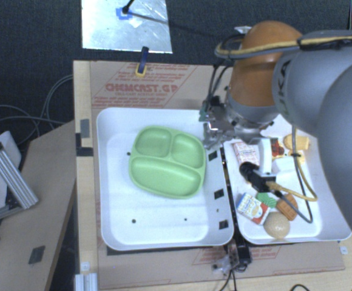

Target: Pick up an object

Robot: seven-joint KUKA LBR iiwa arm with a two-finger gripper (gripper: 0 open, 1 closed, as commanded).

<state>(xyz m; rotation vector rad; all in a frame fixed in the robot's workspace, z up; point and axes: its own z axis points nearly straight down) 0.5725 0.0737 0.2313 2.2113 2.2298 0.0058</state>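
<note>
Pincer (214, 128), its state impossible to tell, hangs over the bins' divider; toys (266, 194) lie right of it, tray (167, 161) left; descending here risks striking the divider

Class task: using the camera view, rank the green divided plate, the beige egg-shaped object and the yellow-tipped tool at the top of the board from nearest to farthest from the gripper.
Measured from the gripper, at the rim between the two bins:
1. Green divided plate, in the left bin, just left of it.
2. Beige egg-shaped object, at the right bin's near edge.
3. Yellow-tipped tool, beyond the bins at the board's top.
</note>
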